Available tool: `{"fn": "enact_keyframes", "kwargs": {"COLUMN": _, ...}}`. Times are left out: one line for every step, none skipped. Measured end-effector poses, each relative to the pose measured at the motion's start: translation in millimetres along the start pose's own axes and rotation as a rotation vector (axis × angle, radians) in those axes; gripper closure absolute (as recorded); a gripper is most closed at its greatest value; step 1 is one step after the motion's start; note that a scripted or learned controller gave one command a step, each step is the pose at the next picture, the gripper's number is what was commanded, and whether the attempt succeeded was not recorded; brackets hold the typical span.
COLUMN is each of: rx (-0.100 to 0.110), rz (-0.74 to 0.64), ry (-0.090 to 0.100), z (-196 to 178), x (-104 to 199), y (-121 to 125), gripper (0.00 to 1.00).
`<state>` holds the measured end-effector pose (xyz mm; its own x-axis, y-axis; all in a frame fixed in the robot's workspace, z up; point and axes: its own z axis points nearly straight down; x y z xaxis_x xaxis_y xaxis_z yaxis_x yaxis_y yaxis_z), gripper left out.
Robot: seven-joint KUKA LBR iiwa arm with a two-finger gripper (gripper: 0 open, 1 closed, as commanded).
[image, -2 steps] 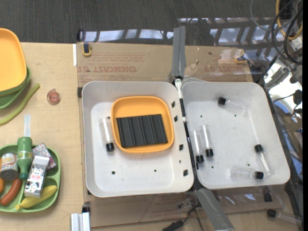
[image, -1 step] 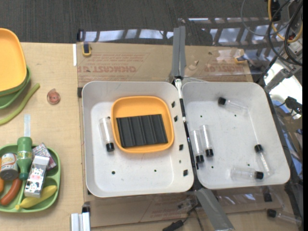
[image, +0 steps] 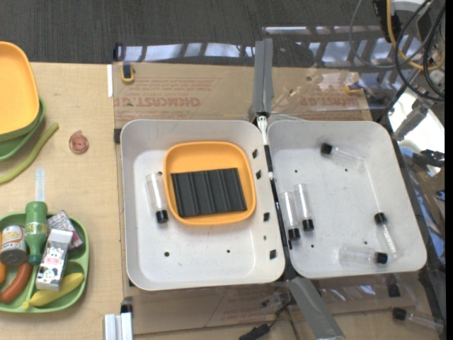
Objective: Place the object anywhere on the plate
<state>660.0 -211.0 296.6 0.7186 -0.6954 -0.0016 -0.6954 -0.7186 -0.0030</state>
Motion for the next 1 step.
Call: {"fn": "enact_keyframes", "kwargs": {"rx": 0.001, "rz": -0.249, "ry": 0.000, "z": 16.4, "x": 3.4, "y": 3.7, "gripper": 0.00}}
